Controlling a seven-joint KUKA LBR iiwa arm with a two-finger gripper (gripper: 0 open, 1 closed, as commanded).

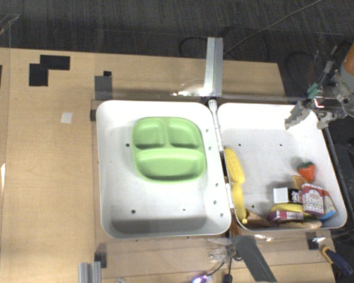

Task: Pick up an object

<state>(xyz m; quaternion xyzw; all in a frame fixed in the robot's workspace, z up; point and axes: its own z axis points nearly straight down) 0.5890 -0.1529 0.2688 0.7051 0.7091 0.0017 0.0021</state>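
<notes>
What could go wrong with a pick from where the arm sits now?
1. The hand is at the right bin's far right corner, while the objects crowd its near right corner, so a long reach is likely needed.
2. The toy carrot, snack packet and banana lie packed together; a grasp may catch two or slip.
3. The corn cob hugs the left wall, which could block a finger.

Green plate [167,148] (three compartments), left bin [113,175]
</notes>
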